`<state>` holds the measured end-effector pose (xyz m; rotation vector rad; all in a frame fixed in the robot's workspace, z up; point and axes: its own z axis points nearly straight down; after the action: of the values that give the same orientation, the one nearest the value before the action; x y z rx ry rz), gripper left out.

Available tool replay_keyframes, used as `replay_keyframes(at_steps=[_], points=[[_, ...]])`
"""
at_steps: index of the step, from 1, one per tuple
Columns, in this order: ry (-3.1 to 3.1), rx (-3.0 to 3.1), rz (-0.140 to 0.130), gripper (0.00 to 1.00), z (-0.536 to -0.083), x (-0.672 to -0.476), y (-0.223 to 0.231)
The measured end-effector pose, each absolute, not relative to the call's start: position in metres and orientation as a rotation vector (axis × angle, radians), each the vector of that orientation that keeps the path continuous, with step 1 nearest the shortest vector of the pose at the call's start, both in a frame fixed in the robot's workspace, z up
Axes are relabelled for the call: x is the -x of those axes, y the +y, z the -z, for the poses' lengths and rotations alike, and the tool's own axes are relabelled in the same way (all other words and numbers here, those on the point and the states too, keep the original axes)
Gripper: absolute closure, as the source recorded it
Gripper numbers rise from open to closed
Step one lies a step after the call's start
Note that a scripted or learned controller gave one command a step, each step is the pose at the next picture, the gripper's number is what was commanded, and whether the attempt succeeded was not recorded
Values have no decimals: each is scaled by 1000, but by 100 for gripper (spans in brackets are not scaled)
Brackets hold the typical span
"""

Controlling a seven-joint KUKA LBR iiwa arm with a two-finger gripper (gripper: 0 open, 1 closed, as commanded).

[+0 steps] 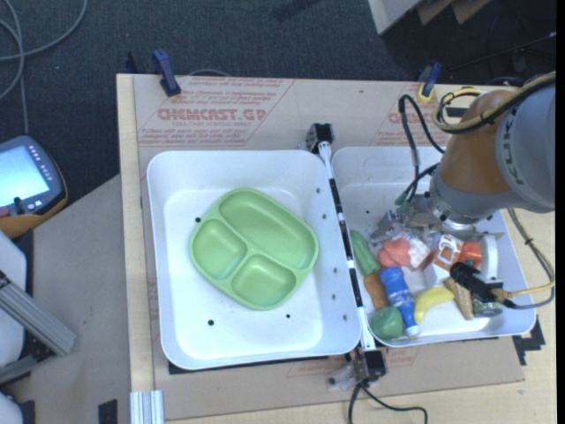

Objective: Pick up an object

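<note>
Objects for picking are all heaped in the right bin [353,161], so that's where the action is. Going left to right though: the left bin [168,177] has a green divided plate [254,247] sitting pretty much in the middle of it, three compartments, lying flat. Past the divider between the bins, there's a green long thing [361,252] right up against the right bin's left wall, then an orange piece [376,290] and a blue bottle [399,295] just beside it, with a green round item [386,322] at the near edge. A pinkish-orange lump [403,253] sits in the middle of the pile, and a yellow banana [433,302] lies near the front. The gripper [441,228] is down over the clutter, arm coming in from the right. Honestly can't tell if the claw is clenched or released, the wrist blocks it.
</note>
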<state>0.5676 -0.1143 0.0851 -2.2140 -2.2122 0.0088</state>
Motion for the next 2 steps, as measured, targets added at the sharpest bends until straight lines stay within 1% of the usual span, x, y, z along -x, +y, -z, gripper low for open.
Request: replay_keyframes(at_steps=[1,2], points=[[-2222,2222,2,0,-85,-548,-117],[-2226,2232,4,0,-165,-583,-190]])
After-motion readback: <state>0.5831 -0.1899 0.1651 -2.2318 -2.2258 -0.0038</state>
